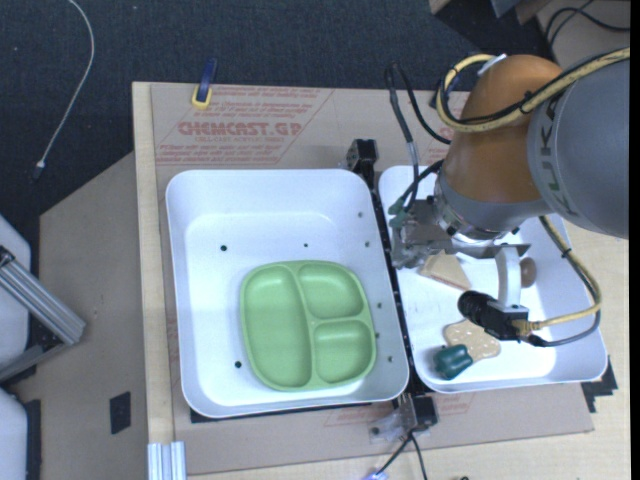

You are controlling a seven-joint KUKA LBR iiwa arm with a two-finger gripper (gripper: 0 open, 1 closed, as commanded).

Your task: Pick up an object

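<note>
My gripper (408, 236) hangs low over the left side of the right bin (570, 363), close to the wall between the two bins. The grey arm with its orange band (500, 138) covers most of that bin's far half. Just right of the gripper lies a tan wedge-shaped piece (441, 268). Nearer the front lie a flat beige piece (478, 341) and a small teal object (452, 361) touching it. A small brown object (527, 266) peeks out by the arm's right side.
The left bin (200, 218) holds a light green divided plate (305, 323) in its front half. A black cable plug (488, 313) and a yellow cable hang from the arm over the right bin. A black clamp (362, 153) sits at the bins' far junction.
</note>
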